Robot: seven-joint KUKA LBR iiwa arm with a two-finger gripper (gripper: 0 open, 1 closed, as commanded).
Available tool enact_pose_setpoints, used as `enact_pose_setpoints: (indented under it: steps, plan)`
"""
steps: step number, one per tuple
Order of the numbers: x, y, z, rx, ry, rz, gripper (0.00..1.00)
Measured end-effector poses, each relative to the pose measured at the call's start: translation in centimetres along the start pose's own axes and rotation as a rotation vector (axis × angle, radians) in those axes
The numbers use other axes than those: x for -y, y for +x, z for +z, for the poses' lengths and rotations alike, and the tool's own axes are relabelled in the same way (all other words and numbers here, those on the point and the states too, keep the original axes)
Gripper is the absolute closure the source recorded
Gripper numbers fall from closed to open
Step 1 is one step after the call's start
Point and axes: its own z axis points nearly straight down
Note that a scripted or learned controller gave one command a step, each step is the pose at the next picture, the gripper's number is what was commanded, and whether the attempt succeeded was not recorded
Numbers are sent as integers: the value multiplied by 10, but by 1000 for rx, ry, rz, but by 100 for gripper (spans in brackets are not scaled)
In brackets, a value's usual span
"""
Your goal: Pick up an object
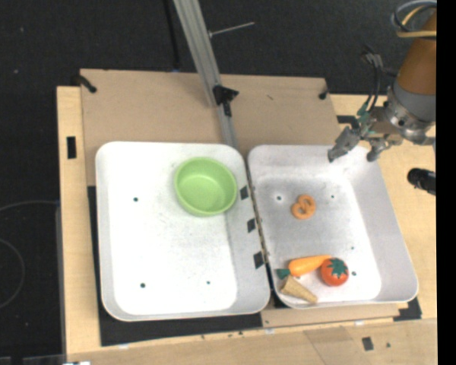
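My gripper hangs over the far right corner of the right bin, open, with nothing between its two dark fingers. Below it in that bin lies a small orange pretzel near the middle. Along the near edge sit an orange carrot, a red tomato with a green top, and a tan cone-shaped piece. All of them are well apart from the gripper.
The left bin holds a green bowl at its far right. A grey metal pole slants up from between the bins' far ends. Brown board lies behind the bins.
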Motion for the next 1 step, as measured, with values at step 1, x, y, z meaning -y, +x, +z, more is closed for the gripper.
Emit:
enact_pose_setpoints:
  steps: [1]
  plan:
    - [0,0,0,1,1,-1,0]
